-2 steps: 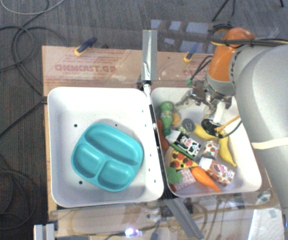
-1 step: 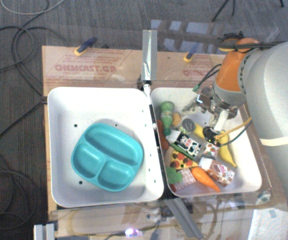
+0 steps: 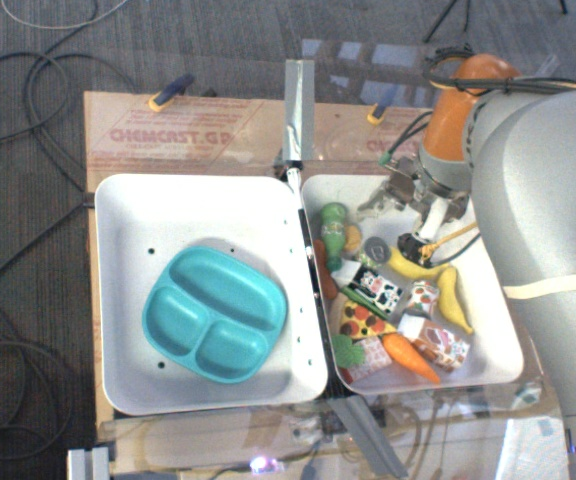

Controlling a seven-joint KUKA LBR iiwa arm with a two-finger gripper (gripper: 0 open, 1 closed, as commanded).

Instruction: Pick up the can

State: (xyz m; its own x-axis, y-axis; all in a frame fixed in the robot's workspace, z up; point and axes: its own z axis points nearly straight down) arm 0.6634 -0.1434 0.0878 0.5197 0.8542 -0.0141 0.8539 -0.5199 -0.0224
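The can (image 3: 376,250) looks like a small grey round tin, seen from above, lying in the right bin (image 3: 498,353) among the toy food, near the bin's upper middle. My gripper (image 3: 400,196) hangs over the far part of that bin, just above and to the right of the can in the camera view. Nothing shows between its fingers. The grey arm with its orange band (image 3: 448,128) comes in from the right and hides the bin's far right corner.
A green bottle-like toy (image 3: 334,218), a yellow banana (image 3: 440,280), a black-and-white patterned box (image 3: 374,288), a carrot (image 3: 409,356) and other small packs crowd the right bin. The left bin (image 3: 128,218) holds a teal divided tray (image 3: 216,313).
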